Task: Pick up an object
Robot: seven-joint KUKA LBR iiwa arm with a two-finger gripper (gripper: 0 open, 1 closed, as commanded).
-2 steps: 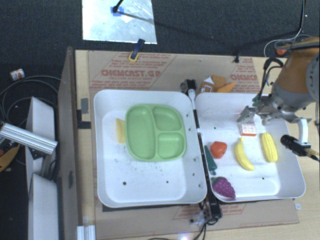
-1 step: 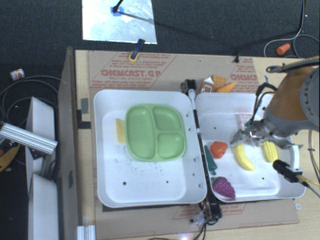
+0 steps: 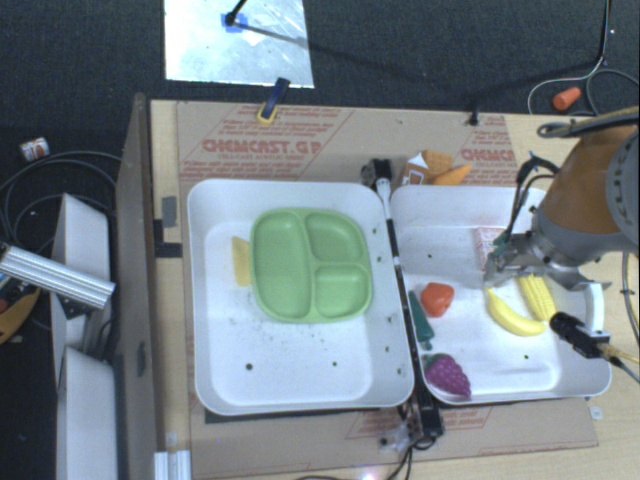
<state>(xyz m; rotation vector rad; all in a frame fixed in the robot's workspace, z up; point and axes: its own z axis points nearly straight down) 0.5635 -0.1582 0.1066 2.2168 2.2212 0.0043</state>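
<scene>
Right bin [image 3: 470,383], jaws [image 3: 503,268] state unclear, banana [image 3: 512,314] just below, corn [image 3: 537,294] beside.

Silver sheet [image 3: 238,26] beyond bench [image 3: 300,133]

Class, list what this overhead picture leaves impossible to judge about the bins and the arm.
- Tool, camera view: the wrist covers its fingers, so its grip is unreadable.
- Yellow piece, left bin: partly under the green plate; identity unclear.
- Corn cob: top end under the arm.
- Orange items behind the right bin: too small to name.
</scene>
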